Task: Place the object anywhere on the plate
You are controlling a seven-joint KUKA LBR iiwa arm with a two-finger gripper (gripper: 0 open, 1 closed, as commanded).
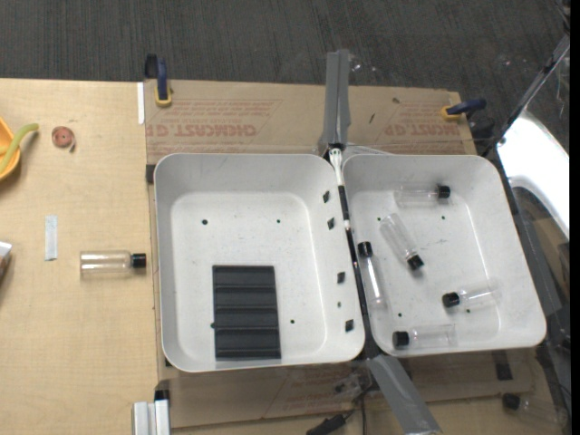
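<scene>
On the bench we see two white bins side by side, the left bin [168,243] and the right bin [507,243], touching along their inner rims. Low in the left bin lies the plate [245,313], dark, ribbed and flat on the floor, with nothing on it. Across the right bin lie five clear vials with black caps, all on their sides: one near the back [421,194], one tilted at the middle [401,241], one along the left wall [369,275], one to the right [469,299] and one at the front [424,338]. All are well apart from the plate. A sixth vial [111,261] lies on the bare wood left of the bins. Blue clamps [154,66] hold the cardboard [272,120] under the bins. Whether the pincer is apart or together we cannot tell.
</scene>
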